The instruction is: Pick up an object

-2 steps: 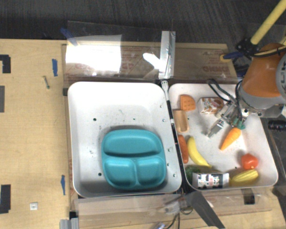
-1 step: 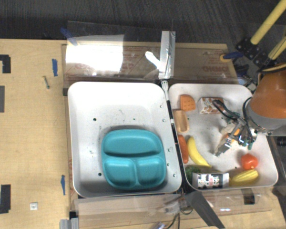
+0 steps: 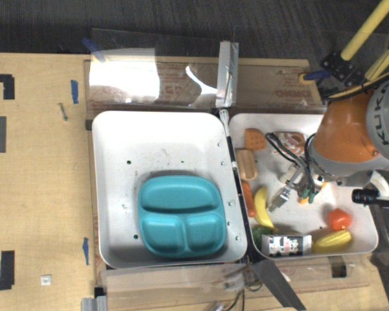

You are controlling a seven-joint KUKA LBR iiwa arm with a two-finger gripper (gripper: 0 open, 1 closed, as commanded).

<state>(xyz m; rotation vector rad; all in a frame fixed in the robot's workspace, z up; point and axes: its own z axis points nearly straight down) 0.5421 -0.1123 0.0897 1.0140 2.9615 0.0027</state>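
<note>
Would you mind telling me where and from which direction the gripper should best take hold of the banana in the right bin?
Judging by its pose, grip the banana across its narrow middle, coming straight down from above. It lies flat and lengthwise, roughly parallel to the bin wall, so the fingers should close across its width.

The arm (image 3: 350,135) runs off the right edge and covers the upper right part of the right bin (image 3: 369,238). The gripper (image 3: 292,190) is too small and cluttered with cables to read. A patterned item (image 3: 288,141) lies partly under the wrist.
</note>
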